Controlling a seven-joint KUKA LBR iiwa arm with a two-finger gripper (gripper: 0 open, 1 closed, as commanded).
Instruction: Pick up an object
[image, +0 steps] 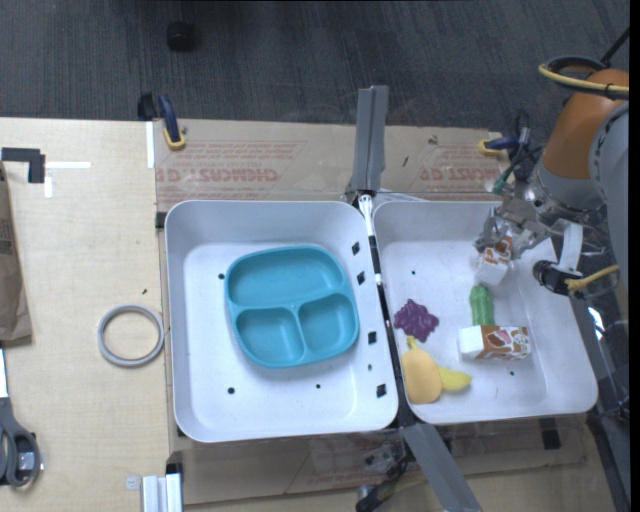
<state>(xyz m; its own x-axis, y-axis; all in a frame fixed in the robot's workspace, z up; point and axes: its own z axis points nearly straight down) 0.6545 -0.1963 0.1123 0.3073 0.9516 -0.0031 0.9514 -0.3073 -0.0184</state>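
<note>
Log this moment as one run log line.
arm: over right bin | gripper: on small white-orange item | left bin: blue divided tray | pick: unconfirmed

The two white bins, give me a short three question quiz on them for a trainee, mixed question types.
1. True or false: the blue divided tray lies in the left bin.
2. Which lies nearest the purple grapes? A) green vegetable B) yellow pear C) grey ring
3. Fill in: the gripper sits above the ____ bin's far end.

Key: 1 true; 2 B; 3 right.
</note>
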